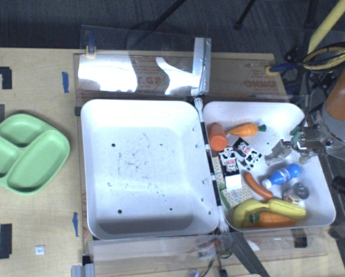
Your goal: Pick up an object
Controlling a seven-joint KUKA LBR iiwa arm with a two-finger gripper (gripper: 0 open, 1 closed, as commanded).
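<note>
The right bin holds a heap of small things. At the back lie an orange carrot and an orange-red cylinder. A black-and-white spotted toy sits mid-bin, next to a blue-and-white bottle and a red sausage. A yellow banana and a second carrot lie along the front wall. My gripper hangs over the right half of this bin, just above the blue bottle and right of the spotted toy. Nothing shows in its grasp.
The left bin stands beside it, a metal divider rising behind the two. A green divided plate rests on the bench at the far left. Cards and a white block lie by the right bin's left wall.
</note>
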